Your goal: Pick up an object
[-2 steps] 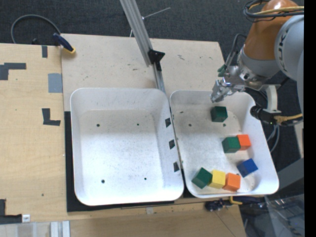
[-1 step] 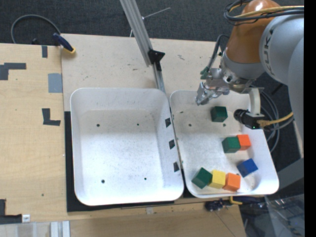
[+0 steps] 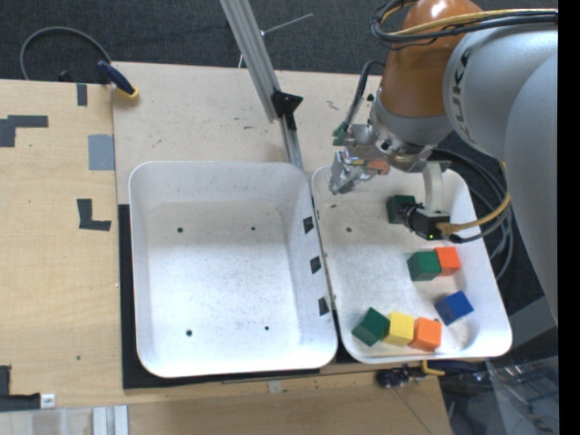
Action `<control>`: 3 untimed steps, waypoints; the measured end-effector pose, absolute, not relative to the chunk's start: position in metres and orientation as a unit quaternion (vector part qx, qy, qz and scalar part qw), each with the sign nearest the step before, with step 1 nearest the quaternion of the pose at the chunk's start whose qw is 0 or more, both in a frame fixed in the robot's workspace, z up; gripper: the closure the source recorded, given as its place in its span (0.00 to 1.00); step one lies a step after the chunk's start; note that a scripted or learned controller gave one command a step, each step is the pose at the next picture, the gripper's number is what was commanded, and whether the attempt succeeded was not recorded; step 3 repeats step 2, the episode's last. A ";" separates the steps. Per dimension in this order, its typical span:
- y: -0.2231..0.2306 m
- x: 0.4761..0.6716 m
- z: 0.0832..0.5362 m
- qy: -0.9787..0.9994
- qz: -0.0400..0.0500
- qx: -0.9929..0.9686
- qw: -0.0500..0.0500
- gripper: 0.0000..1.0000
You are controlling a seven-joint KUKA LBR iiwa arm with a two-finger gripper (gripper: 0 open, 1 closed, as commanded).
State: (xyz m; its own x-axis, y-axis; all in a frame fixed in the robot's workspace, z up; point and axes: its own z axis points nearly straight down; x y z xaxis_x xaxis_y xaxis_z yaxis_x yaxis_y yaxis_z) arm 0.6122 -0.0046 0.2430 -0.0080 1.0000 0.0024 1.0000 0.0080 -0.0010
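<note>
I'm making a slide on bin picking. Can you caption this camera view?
KUKA arm's tool hovers at the far-left corner of the right bin, away from six coloured blocks near its front and right side.

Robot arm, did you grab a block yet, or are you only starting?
Only starting, it seems. Done: the gripper has reached the right bin, near its far left corner. In hand: nothing shows between its fingers. Left: every block lies on the bin floor, namely a green block touching an orange block, a blue block, and a front row of green, yellow and orange. One must be gripped and lifted.
</note>
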 end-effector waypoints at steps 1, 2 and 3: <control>0.048 0.599 0.231 -0.710 0.001 -0.705 0.002 1.00; 0.101 0.589 0.220 -0.710 0.001 -0.705 0.002 1.00; 0.101 0.589 0.220 -0.710 0.001 -0.705 0.002 1.00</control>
